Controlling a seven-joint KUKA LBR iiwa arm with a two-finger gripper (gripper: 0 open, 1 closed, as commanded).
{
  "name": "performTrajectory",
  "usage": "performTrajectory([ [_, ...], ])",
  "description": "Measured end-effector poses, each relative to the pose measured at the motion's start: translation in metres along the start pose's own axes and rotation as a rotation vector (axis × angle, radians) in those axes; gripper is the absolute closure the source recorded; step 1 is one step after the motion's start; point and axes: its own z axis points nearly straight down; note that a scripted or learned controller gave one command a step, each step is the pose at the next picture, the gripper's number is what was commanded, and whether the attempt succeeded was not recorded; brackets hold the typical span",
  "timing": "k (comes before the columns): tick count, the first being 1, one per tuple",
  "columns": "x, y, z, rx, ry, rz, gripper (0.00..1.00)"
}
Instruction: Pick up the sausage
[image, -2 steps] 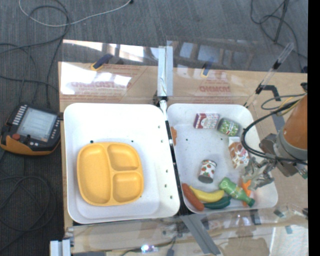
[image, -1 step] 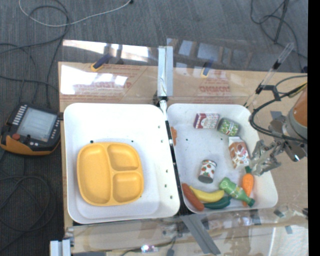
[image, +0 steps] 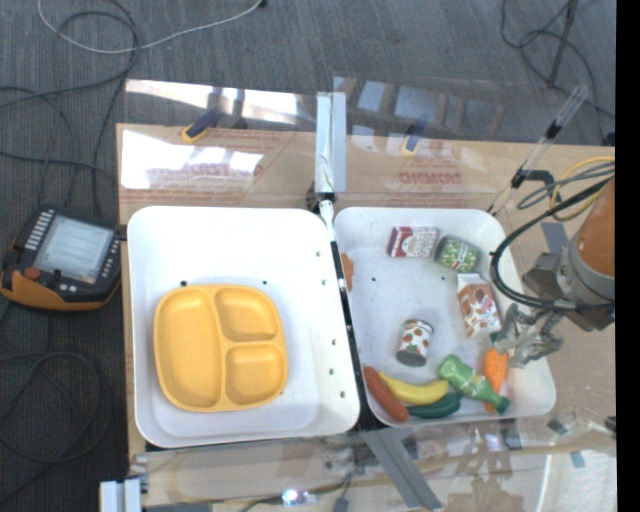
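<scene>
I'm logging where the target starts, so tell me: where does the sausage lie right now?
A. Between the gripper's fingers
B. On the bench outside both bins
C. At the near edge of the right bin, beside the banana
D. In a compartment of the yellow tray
C: the reddish sausage lies along the near edge of the right bin, touching the banana at its left, well apart from the gripper.
</scene>
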Motion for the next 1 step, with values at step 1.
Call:
performTrajectory([
  [1, 0.0034, 0.0054, 0.0053, -0.001, -0.001, -0.468, 1.00],
])
